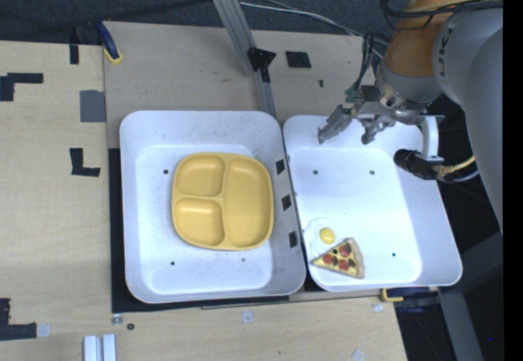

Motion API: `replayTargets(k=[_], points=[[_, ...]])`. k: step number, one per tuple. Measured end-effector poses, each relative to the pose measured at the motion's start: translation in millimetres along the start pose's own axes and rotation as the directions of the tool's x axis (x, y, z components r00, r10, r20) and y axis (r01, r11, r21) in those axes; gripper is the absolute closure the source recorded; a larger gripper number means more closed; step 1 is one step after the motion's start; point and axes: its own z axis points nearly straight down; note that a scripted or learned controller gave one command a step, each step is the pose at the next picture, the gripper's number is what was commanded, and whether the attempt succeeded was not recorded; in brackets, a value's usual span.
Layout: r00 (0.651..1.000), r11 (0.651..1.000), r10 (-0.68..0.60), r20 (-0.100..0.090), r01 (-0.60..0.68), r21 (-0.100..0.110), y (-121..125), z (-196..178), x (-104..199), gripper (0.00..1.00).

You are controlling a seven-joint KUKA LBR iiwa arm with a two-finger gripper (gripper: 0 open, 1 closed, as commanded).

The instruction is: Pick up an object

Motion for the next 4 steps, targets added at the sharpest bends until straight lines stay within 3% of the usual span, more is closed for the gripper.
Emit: replayTargets(k=[2,3,4], points=[[1.000,1.000,0.000,0.001,0.000,0.005,1,99,4,0.00],[1.000,1.000,-0.001,0.002,0.001,0.001,3,86,5,1.00],[1.000,1.000,0.001,0.002,-0.001,-0.005,1,27,-3,1.00]])
